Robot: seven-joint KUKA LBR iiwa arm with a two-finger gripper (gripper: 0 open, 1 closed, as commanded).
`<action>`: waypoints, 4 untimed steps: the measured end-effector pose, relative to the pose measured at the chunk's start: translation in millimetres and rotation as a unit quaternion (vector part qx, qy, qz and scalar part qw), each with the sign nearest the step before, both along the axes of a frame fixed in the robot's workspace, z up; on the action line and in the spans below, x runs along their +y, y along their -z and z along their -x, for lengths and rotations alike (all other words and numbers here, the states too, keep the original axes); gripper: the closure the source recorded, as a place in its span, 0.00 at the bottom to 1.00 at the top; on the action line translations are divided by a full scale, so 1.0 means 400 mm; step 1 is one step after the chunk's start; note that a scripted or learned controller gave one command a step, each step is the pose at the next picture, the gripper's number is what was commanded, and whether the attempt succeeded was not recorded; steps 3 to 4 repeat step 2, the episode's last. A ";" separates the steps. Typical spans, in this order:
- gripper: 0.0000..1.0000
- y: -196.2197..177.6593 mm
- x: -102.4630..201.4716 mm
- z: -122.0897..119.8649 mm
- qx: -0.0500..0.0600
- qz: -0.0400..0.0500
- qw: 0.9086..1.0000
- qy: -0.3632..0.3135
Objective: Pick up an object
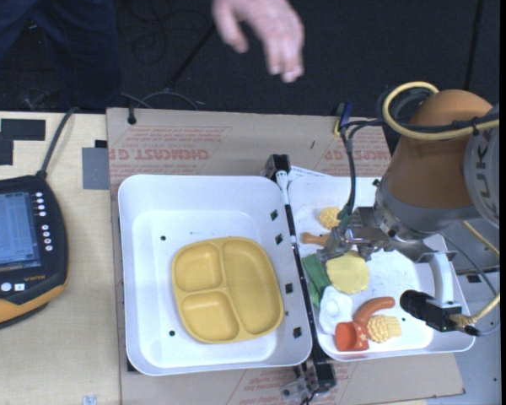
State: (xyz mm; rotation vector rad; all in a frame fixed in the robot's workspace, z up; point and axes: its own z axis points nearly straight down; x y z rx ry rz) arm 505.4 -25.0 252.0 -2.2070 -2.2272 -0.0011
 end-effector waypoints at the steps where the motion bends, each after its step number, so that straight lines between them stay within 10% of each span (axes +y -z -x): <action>1: 1.00 -0.103 0.258 0.027 0.000 0.001 1.000 -0.001; 2: 1.00 -0.212 0.134 0.030 -0.002 0.003 1.000 0.005; 4: 1.00 -0.212 0.134 0.030 -0.002 0.003 1.000 0.005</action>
